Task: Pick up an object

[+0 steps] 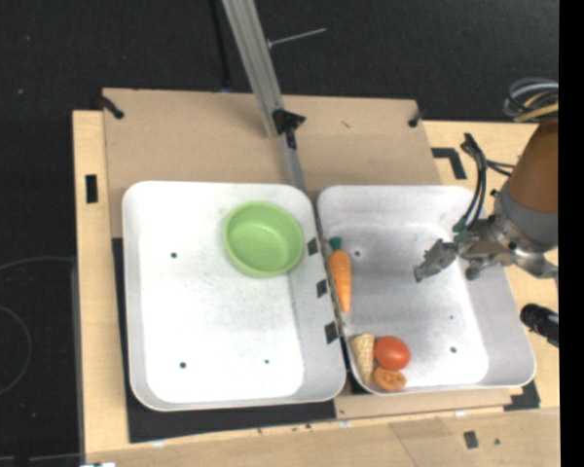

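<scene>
Camera view: jaws (452, 260) over bare floor, carrot (340, 277) hugging left wall.

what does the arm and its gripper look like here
The arm enters from the right: an orange-brown band above a grey wrist section, with dark cables looping beside it and a lighter bundle higher up. The gripper is a compact grey metal assembly ending in dark, slim fingers. No markings are legible.

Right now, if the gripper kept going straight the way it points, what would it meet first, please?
Probably the carrot by the right bin's left wall; the gripper points left across bare floor, though height is unclear.
</scene>
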`<state>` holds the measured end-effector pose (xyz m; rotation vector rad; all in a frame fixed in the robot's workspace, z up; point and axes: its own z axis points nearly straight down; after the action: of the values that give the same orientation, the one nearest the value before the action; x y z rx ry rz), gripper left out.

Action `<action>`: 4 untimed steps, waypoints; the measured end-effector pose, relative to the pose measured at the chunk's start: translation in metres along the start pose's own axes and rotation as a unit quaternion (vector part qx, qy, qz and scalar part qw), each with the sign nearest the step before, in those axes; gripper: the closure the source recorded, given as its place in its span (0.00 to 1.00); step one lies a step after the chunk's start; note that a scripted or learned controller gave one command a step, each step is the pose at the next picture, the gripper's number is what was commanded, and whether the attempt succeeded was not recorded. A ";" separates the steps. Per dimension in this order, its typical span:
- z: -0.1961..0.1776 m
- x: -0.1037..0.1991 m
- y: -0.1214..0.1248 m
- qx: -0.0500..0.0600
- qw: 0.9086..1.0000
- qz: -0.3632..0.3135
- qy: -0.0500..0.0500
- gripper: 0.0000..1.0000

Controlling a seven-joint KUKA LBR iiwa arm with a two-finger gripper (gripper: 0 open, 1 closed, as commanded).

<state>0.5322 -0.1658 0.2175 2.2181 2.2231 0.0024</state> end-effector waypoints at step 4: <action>0.118 0.000 -0.010 0.001 1.000 0.002 -0.001 0.00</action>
<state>0.5228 -0.1660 0.1000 2.2231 2.2191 -0.0026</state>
